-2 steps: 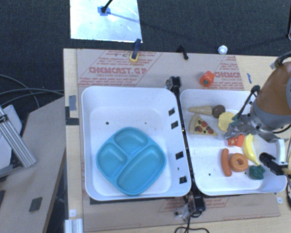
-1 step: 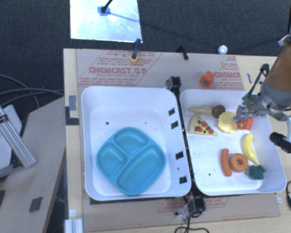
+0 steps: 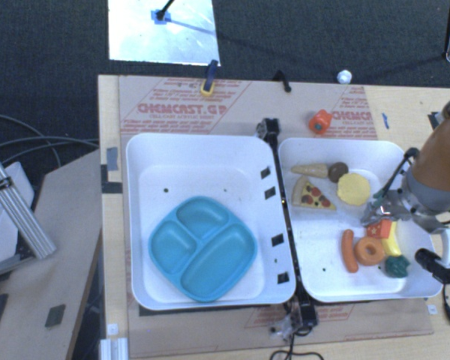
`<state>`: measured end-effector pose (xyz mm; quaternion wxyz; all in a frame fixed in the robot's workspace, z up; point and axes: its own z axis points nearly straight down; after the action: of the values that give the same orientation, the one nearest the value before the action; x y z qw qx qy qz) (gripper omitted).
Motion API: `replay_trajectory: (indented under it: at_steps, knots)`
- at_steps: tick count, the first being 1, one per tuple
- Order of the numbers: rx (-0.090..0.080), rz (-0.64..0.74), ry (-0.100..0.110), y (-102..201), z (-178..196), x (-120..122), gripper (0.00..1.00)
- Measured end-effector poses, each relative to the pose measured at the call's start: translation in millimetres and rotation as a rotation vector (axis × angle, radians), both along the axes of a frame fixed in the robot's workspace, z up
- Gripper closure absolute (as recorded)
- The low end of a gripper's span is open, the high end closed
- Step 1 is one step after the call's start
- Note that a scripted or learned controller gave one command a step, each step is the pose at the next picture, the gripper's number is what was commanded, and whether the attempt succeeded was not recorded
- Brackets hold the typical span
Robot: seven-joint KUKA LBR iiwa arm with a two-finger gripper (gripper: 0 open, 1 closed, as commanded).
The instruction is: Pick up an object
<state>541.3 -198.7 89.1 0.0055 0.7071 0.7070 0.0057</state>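
While the arm is reaching in from the right, the gripper [image 3: 378, 214] is hanging low over the right bin [image 3: 315, 280], close to that bin's right wall, and honestly I can't tell from this angle whether the jaws are spread or pinched. Right under and just below them a red and yellow block [image 3: 388, 231] is sitting, partly hidden. A donut [image 3: 370, 251] is lying just below the jaws, and an orange hot dog [image 3: 349, 250] is lying to their lower left, its long axis running up and down. A yellow round piece [image 3: 354, 189] is sitting just up and left of the jaws. A pizza slice [image 3: 312, 195] is lying further left, tip pointing up-left. Open bin floor is stretching out to the lower left. The left bin [image 3: 150, 171] is holding a blue divided plate [image 3: 202, 247].
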Motion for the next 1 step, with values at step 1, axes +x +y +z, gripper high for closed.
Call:
replay_trajectory:
  at_steps: [1]
  knots:
    - [-0.006,0.002,0.002,49.5,-0.7,-52.4,1.0]
